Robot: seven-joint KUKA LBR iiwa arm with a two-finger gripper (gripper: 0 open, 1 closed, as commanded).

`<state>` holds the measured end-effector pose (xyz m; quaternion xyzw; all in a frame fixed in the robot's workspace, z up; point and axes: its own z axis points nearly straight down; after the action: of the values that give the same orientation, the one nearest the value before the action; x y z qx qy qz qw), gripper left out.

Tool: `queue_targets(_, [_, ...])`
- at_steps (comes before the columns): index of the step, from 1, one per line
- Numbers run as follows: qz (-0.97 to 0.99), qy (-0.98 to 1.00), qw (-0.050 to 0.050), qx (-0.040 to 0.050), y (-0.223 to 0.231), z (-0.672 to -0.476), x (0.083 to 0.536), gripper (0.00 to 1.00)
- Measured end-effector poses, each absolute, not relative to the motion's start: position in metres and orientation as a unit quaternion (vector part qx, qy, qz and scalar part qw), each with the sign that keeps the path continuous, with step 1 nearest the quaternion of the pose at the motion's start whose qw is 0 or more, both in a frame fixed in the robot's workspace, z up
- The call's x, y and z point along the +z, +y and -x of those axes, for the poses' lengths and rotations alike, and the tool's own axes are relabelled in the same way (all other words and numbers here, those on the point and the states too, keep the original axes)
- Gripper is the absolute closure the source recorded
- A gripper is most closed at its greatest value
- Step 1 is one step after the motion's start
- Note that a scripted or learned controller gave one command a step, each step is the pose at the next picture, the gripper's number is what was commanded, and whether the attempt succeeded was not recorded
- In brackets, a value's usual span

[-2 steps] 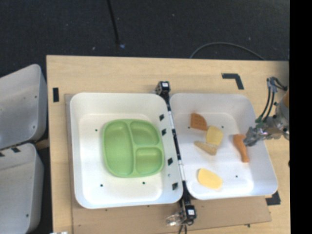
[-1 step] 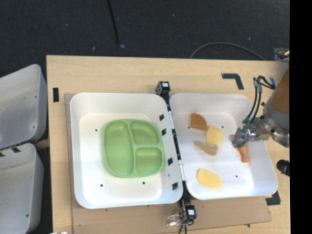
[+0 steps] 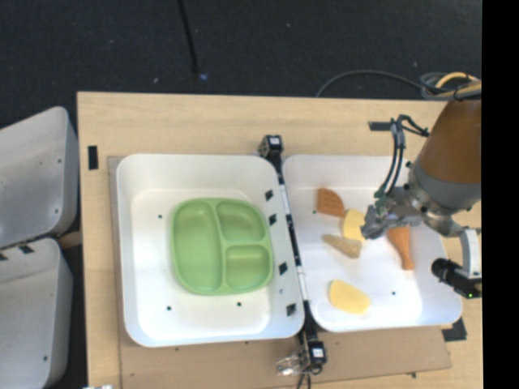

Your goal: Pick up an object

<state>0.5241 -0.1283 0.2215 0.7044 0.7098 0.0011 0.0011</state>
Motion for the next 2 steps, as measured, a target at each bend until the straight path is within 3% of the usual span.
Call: queue_targets(2, [-0.705, 0.709, -0.001, 0.0003, -0.036, -0.519, 0.216, 1.0])
